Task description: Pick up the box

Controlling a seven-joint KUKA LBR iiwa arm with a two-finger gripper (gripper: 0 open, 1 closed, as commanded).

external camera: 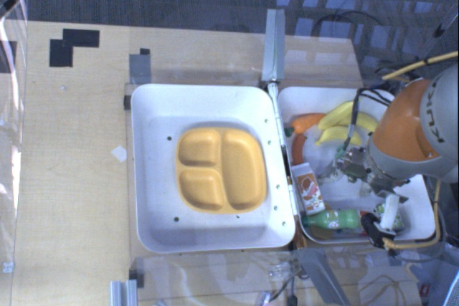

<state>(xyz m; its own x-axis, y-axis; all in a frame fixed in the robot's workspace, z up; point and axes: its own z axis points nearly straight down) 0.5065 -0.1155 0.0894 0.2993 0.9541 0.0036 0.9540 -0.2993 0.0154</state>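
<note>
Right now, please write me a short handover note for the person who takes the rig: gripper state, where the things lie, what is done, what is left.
Gripper: low in the right white bin; whether it is open or shut cannot be judged.
Small white and brown carton box: lying against the right bin's left wall, left of the gripper, not held.
Nearby: green plastic bottle, yellow bananas.
Left white bin: yellow divided tray.
Done: nothing picked.
Left: grasp and lift the box.

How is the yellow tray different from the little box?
The yellow tray is much bigger than the box. The tray lies alone in the left bin; the box sits crowded among other things in the right bin. The tray is plain yellow; the box is white and brown-red.
</note>
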